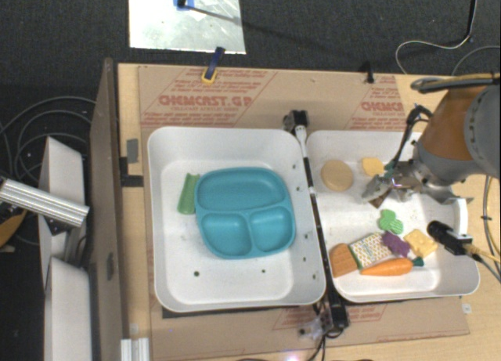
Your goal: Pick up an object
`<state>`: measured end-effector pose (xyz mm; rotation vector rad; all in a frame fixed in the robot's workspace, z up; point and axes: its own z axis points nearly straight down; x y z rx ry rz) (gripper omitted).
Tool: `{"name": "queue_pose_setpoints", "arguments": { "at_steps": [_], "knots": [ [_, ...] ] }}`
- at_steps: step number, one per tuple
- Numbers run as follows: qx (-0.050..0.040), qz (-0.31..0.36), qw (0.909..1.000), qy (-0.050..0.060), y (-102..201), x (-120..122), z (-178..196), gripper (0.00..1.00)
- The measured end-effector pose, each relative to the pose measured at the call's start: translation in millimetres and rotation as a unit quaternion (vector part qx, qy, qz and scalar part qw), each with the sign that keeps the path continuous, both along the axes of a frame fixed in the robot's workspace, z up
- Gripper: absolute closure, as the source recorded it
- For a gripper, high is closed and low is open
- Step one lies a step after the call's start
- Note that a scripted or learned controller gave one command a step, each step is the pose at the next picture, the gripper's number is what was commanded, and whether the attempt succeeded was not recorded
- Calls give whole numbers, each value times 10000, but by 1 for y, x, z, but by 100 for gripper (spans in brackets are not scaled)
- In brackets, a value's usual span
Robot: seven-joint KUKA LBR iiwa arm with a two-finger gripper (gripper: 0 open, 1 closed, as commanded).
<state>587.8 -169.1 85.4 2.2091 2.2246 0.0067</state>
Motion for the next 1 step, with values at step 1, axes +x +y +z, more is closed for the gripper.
{"name": "queue_pose_setpoints", "arguments": {
  "at_steps": [1],
  "knots": [
    [13, -38, 10000, 53, -1, -51, -2, 0]
  ]
}}
